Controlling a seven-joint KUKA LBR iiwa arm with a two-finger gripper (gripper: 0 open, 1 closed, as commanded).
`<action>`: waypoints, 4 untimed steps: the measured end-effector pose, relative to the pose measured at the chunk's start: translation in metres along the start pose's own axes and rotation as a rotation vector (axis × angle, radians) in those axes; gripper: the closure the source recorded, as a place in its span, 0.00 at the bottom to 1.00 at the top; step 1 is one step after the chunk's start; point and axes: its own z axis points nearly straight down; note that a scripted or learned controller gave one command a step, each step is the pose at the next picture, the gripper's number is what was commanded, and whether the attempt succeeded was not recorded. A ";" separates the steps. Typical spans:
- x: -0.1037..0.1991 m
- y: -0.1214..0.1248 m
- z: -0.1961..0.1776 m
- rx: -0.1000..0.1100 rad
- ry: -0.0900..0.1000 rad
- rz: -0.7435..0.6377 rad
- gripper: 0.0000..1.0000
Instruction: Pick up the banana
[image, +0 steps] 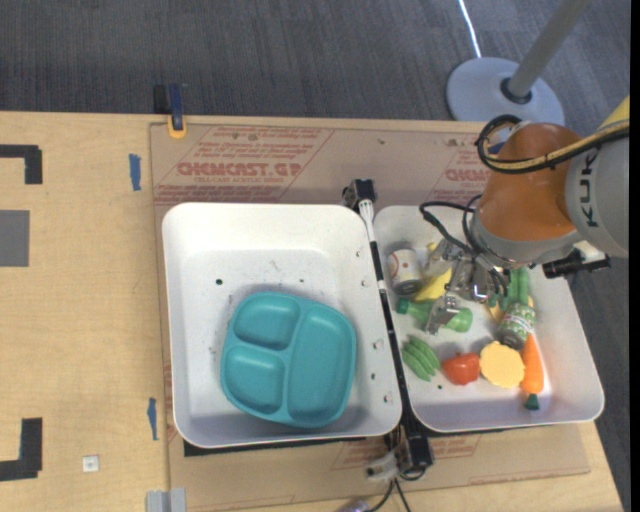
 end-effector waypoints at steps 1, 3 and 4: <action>-0.003 0.001 -0.011 -0.003 -0.013 0.002 1.00; -0.031 -0.043 -0.189 0.001 0.000 -0.519 1.00; -0.058 -0.038 -0.168 -0.001 -0.001 -1.037 1.00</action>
